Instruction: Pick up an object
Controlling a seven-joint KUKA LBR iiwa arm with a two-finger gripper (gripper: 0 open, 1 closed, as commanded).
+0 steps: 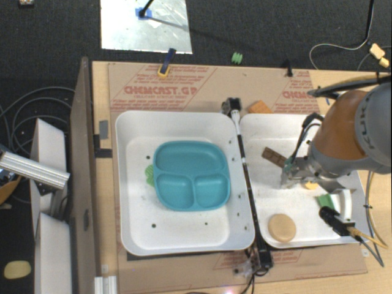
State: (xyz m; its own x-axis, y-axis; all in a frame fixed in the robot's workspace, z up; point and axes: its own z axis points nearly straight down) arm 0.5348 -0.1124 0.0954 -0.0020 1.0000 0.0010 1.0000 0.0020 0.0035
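My gripper (292, 176) hangs low over the left-middle of the right bin (263, 127), reaching in from the right. A brown bar (274, 157) lies just up and left of it, apart from it. A small yellow piece (311, 185) sits right beside the gripper, partly hidden by the arm. A green item (324, 201) lies lower right of it. A round tan disc (282, 227) rests near the bin's front edge. Nothing shows between the fingers.
The left bin (131, 225) holds a blue divided plate (191, 175) with a green scrap (149, 175) poking out at its left edge. An orange block (260, 108) lies on the cardboard behind the bins.
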